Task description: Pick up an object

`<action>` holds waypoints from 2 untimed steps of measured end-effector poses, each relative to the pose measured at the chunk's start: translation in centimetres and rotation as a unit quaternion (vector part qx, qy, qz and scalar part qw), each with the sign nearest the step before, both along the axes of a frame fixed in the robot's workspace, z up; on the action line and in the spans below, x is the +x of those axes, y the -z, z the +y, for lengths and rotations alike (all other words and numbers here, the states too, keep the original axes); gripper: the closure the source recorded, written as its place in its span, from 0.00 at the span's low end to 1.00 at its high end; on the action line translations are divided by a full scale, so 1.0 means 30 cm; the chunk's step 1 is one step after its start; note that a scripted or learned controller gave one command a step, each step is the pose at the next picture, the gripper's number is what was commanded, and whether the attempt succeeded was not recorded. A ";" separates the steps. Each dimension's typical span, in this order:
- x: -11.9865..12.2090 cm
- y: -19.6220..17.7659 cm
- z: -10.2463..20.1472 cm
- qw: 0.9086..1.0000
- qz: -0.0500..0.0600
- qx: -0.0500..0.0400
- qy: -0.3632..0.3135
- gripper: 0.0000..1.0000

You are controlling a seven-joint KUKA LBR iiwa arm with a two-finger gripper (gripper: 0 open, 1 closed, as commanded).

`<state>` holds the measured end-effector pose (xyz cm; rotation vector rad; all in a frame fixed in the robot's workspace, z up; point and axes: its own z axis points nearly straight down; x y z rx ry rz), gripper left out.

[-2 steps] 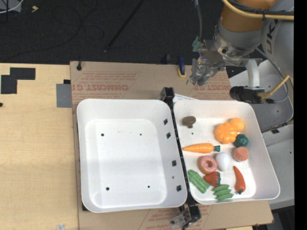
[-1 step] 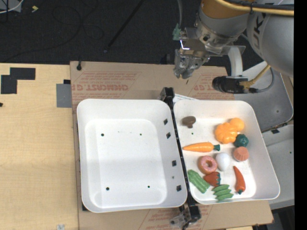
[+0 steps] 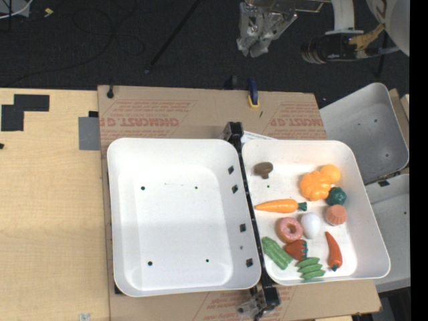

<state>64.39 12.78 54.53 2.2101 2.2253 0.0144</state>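
Camera view: the gripper (image 3: 256, 37) hangs at the top of the scene over the dark floor beyond the bench, well apart from both bins, and nothing shows in its grasp; it is too small and grey against the dark to tell whether it is released or clenched. The arm (image 3: 348, 9) runs off from it to the right. Below it a blue clamp (image 3: 253, 92) sits on the far edge of a cardboard sheet (image 3: 167, 116) that lies under the bins. All the toys lie in the right bin (image 3: 364, 246). Nearest its far left corner is a brown mushroom (image 3: 263, 169). A yellow-orange pepper (image 3: 319, 182) lies toward the far right, with a dark green piece (image 3: 336, 196) just beside it and a reddish ball (image 3: 336, 215) right below that. A carrot (image 3: 277, 206) lies across the middle, tip toward the divider. Below it a pink doughnut (image 3: 289, 229) touches a white egg (image 3: 311, 226). A strawberry (image 3: 296, 249) lies just under the doughnut, between a green pod (image 3: 275, 253) on its left and a red chilli (image 3: 333, 251) on its right. More small green pods (image 3: 309, 267) sit near the front wall. The left bin (image 3: 174, 212) adjoins the right one along a black hinge strip (image 3: 242, 199). Pale wood bench (image 3: 47, 212) spreads to the left, and a grey metal plate (image 3: 364, 122) sits beyond the right bin.
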 end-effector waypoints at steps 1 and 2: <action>-0.057 0.171 -0.258 1.000 0.011 -0.003 0.006 1.00; 0.004 0.023 -0.297 1.000 0.006 -0.002 0.004 1.00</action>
